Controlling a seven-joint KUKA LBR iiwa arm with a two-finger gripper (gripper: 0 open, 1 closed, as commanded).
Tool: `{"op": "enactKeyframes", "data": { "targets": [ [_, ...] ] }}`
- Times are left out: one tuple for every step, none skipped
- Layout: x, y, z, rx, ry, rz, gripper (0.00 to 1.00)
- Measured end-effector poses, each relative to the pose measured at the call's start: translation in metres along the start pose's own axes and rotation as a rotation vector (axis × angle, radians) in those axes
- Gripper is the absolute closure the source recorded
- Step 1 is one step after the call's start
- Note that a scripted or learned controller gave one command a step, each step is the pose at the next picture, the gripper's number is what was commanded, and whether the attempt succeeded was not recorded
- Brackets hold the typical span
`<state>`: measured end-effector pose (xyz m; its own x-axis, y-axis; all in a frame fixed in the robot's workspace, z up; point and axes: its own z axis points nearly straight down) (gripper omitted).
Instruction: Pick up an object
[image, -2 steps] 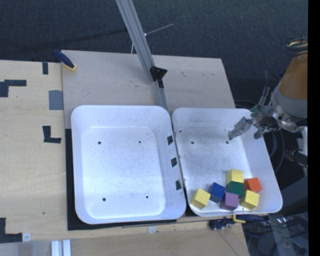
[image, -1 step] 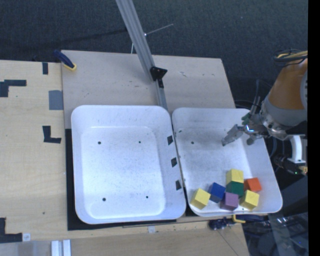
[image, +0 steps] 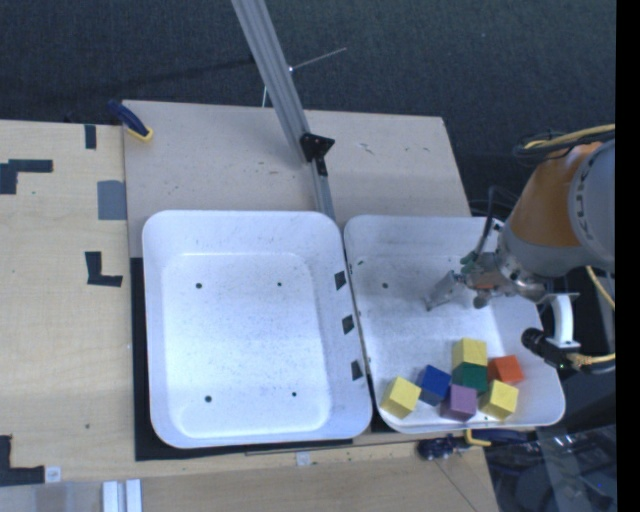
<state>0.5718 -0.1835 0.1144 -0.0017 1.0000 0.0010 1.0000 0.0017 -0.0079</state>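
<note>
Your pincer hangs over the right bin, grip state unclear; blocks cluster below it; pale wooden counter lies far left.

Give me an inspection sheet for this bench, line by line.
Surface: wooden bench bearing a left white bin and a right white bin.
Job's things: seven coloured cubes clustered in the right bin's near corner: three yellow, blue, green, purple, orange.
Clutter: blue-and-yellow tool at the bench's far left edge.
Grippers: gripper over the right bin, away from the cubes.
Cables: yellow cable by the arm.
Surroundings: slanted metal pole.
</note>
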Motion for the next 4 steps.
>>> {"op": "enactKeyframes", "data": {
  "targets": [
    [0.000, 0.001, -0.014, -0.005, -0.001, -0.001, 1.00],
    [0.011, 0.006, -0.066, -0.012, -0.002, -0.001, 1.00],
    [0.011, 0.010, -0.130, -0.014, -0.003, -0.001, 1.00],
    [0.011, 0.010, -0.127, -0.007, -0.002, 0.001, 1.00]
  ]
}}
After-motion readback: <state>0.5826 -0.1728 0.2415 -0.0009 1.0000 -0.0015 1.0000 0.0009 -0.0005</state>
